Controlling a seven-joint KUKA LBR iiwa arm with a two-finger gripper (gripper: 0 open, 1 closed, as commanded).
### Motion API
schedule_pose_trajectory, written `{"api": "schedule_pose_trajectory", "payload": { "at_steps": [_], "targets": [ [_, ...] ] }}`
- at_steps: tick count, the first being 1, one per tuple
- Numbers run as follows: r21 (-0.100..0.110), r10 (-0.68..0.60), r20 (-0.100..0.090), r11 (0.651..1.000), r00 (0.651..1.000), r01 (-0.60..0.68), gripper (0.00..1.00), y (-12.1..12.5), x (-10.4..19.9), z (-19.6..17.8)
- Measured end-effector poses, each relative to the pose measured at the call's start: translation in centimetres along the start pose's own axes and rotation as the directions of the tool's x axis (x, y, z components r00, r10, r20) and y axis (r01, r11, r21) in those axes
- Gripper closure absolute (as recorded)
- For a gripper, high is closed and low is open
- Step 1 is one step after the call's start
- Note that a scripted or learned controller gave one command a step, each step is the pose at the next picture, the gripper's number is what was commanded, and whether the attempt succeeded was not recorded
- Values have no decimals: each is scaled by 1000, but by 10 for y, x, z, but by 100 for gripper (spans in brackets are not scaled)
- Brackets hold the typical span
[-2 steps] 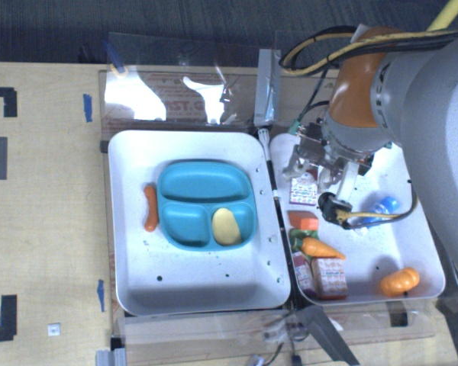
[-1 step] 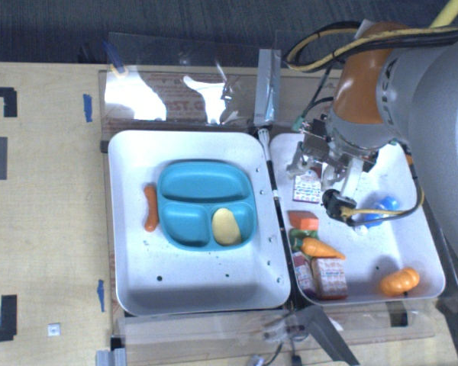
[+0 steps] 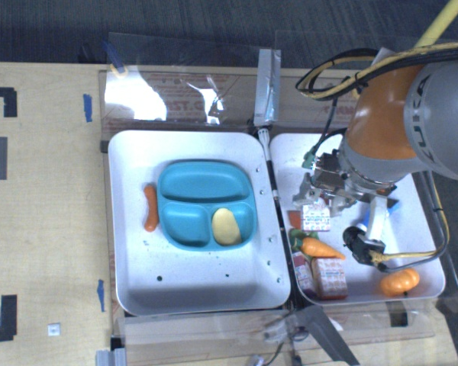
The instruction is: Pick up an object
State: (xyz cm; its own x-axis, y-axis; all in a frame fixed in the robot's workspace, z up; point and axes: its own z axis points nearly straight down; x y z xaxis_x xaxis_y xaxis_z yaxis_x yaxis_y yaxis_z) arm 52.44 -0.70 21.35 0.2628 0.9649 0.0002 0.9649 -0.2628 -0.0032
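The arm [image 3: 397, 120] reaches in from the upper right over the right bin [image 3: 435, 277]. The left bin [image 3: 130, 280] holds a blue tray [image 3: 191, 193] with a yellow lump [image 3: 226, 226]. The claw [image 3: 320, 197] hangs above a small box [image 3: 316, 218]; its opening I cannot tell. A carrot [image 3: 320, 248] lies lower center.

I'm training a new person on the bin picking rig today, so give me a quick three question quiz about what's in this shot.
1. True or false: the yellow potato lies in a compartment of the blue tray.
2. Which bin does the arm's gripper hang over: A) left bin, B) right bin?
3. Fill in: the hot dog lies in the left bin, on the tray's ____ side as the camera sees it.

Key
1. True.
2. B, near the carrot and small carton.
3. Left.
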Motion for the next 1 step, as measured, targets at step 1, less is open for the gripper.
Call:
{"api": "schedule_pose_trajectory", "payload": {
  "at_steps": [1],
  "targets": [
    [0,-222,0,975,975,222,100,-11,-13,-18]
  ]
}}
